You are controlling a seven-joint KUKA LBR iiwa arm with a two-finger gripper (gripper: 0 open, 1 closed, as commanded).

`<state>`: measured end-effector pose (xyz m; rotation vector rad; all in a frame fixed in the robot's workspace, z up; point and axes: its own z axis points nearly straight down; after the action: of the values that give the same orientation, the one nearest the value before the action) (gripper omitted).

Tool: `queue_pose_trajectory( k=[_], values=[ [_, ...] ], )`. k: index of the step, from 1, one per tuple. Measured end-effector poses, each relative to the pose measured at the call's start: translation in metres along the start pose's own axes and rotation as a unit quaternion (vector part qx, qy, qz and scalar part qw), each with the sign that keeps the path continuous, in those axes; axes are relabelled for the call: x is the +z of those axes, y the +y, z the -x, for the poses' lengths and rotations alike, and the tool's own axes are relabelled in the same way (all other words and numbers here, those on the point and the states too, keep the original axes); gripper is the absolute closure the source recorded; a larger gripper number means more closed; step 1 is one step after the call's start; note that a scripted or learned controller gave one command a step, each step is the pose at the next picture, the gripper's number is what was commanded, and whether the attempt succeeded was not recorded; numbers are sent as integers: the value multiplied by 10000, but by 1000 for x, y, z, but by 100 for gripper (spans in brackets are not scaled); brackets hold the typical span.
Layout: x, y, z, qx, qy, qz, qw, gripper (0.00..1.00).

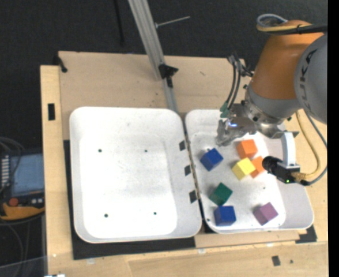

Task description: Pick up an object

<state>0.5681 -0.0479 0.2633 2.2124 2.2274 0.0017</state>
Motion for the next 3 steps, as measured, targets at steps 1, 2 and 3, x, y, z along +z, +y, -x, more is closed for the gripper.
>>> queue_pose_trajectory(
  k=[1, 2, 3],
  values=[
    [16, 20, -45, 3, -1, -3, 10000, 100],
    [11, 39, -90, -2, 9, 1, 10000, 100],
    [27, 50, -146, -1, 3, -7, 10000, 100]
  ],
)
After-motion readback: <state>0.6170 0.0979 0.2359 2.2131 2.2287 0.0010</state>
